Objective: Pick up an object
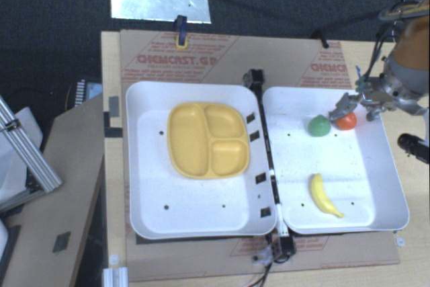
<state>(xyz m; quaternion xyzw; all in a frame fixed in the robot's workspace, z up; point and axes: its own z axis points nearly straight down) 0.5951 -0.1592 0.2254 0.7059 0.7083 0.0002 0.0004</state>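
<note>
In the right bin (376, 165) lie a green round fruit (319, 125), a red-orange round fruit (347, 121) right beside it, and a yellow banana (324, 195) nearer the front. My gripper (357, 109) hovers at the bin's far right, just above and behind the red-orange fruit. It is open, with one finger (343, 105) over the fruit's left side and the other to the right. Nothing sits between the fingers.
The left bin (148, 205) holds a yellow divided plate (207, 140). A black divider with clips (263, 144) runs between the bins. The arm comes in from the right, above the right bin's far corner. A cardboard sheet (201, 54) lies under both bins.
</note>
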